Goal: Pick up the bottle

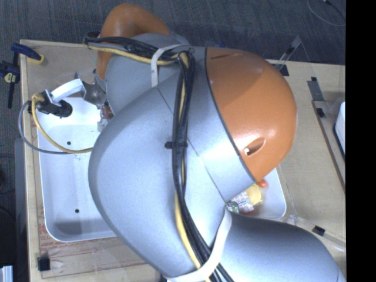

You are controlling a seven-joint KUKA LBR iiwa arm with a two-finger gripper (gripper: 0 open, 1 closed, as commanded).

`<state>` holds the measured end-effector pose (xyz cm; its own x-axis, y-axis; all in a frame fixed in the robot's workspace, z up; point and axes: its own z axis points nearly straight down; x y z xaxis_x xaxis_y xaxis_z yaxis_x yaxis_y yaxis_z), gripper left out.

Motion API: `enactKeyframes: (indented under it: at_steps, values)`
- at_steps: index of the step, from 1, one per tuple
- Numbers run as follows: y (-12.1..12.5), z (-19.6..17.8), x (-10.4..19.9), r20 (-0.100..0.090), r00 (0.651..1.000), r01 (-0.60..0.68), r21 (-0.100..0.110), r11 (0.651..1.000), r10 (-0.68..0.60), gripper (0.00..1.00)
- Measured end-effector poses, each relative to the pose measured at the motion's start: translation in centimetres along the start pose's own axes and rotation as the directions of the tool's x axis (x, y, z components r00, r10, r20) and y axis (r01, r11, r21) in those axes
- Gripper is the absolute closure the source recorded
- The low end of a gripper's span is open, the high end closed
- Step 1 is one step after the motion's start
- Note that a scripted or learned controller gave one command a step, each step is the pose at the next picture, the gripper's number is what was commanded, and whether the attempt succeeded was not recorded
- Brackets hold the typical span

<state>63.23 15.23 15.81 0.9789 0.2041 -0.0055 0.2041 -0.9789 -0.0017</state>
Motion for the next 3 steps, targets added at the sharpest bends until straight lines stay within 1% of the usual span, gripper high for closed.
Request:
enactKeyframes:
  at_steps: [1, 2, 3]
  values:
    - [3.2, -26.2, -2.3, 0.001, 0.997, 0.075, -0.001, 0.997, -0.075, 1.0]
    - [0.3, -28.2, 0.7, 0.0, 0.996, 0.091, -0.001, 0.996, -0.091, 1.0]
    - [0.4, -29.1, 0.7, 0.003, 0.996, 0.094, -0.002, 0.996, -0.094, 1.0]
